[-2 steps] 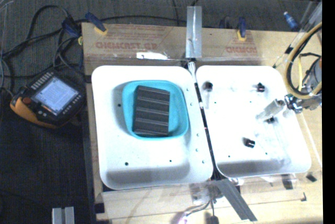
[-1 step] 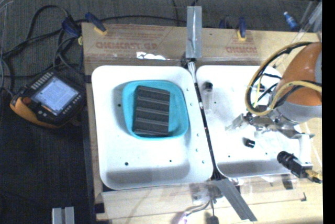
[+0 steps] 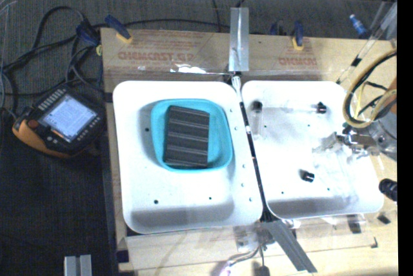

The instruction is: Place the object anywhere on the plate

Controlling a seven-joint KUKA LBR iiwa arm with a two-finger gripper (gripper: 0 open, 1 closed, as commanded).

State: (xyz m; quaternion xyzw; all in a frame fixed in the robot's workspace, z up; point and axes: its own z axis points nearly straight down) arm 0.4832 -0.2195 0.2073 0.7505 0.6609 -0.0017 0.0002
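Bench (image 3: 169, 54) of pale board, lettered along its far edge, with two shallow white bins touching side by side. In the left bin (image 3: 132, 200): a teal plate (image 3: 222, 139) with rounded corners, lying flat, a little toward the far side of the bin floor. On the plate: the object (image 3: 187, 136), a dark grey ribbed block, flat on its broad face, ribs crosswise, long side running from far to near, roughly centred, teal rim visible all around it. Nothing touching the block. In the right bin (image 3: 290, 204): three small black pieces well apart from each other, one near the far left corner (image 3: 256, 106), one near the far right (image 3: 320, 108), one toward the near middle (image 3: 306, 175). At that bin's right edge: the gripper (image 3: 353, 140), low over the rim, blurred and partly washed out against the white; whether released or clenched, cannot tell; well apart from the plate and the block, a whole bin between them. Behind it, looped yellow and black cables (image 3: 361, 97) at the arm's end. Past the bench on the left, on dark carpet: a handheld pendant (image 3: 64, 120) with a lit screen, black cords trailing from it. Upright metal strip (image 3: 239, 42) at the far seam between the bins, and blue clamps (image 3: 116, 26) on the far edge of the board.
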